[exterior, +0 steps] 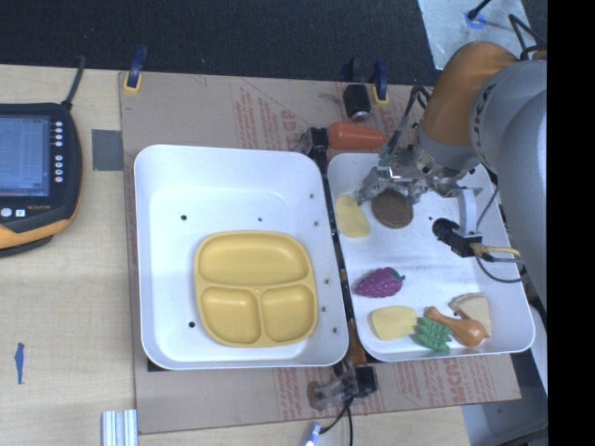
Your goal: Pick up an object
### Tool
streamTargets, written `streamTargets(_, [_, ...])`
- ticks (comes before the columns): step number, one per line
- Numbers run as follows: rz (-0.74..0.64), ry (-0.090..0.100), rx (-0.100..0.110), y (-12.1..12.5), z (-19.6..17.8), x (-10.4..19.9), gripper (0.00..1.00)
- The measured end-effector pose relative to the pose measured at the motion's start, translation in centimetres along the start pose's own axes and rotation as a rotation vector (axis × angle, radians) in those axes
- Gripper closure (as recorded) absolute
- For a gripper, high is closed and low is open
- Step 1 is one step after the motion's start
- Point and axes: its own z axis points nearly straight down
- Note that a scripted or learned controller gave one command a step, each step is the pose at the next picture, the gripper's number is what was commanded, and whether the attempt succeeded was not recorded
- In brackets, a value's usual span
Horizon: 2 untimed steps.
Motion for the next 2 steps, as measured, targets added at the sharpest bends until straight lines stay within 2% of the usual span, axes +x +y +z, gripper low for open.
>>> streamTargets(2, [0.0,0.0,0.001,-0.01,0.0,0.11,0.0])
